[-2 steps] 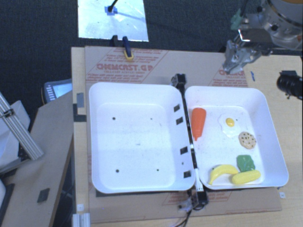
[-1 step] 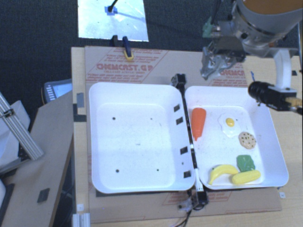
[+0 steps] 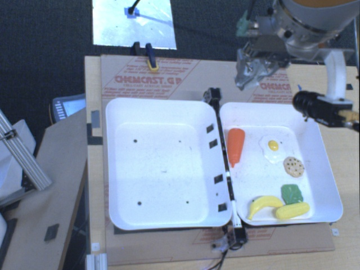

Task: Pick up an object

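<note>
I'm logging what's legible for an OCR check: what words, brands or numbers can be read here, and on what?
"CHEMCAST GP": red print on the brown board under the bins, behind the left one.
More red print on that board behind the right bin: partly covered by the gripper, not readable.

We see bright, even overhead light; the white bins nearly wash out. Glare flares on the metal sheet behind them. Shadows stay soft, and the arm above looks blurred.
</note>
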`<state>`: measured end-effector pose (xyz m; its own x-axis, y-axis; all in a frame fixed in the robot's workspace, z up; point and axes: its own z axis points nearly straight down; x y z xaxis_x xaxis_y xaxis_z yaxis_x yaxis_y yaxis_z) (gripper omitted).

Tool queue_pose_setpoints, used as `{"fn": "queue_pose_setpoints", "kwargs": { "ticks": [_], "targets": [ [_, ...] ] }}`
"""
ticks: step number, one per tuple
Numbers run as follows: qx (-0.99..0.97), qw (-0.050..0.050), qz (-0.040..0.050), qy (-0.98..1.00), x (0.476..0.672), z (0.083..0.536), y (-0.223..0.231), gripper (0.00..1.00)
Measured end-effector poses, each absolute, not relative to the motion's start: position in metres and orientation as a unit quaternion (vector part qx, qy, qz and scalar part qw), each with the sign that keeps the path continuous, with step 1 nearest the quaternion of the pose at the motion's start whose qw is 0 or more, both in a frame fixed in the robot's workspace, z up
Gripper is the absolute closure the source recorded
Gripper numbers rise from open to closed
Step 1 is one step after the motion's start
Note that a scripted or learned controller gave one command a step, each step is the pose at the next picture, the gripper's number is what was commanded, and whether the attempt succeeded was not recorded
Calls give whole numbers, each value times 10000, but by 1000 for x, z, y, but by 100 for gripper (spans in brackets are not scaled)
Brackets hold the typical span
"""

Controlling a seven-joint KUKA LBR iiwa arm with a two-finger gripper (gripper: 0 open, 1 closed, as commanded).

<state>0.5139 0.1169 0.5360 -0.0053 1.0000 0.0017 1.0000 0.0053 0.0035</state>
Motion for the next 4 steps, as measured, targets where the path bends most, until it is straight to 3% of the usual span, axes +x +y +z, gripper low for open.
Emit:
{"fn": "queue_pose_setpoints", "kwargs": {
  "ticks": [1, 4],
  "targets": [
    [7051, 3, 14, 7091, 511, 535, 132, 100],
    [7072, 6, 11, 7070, 487, 523, 88, 100]
  ]
}}
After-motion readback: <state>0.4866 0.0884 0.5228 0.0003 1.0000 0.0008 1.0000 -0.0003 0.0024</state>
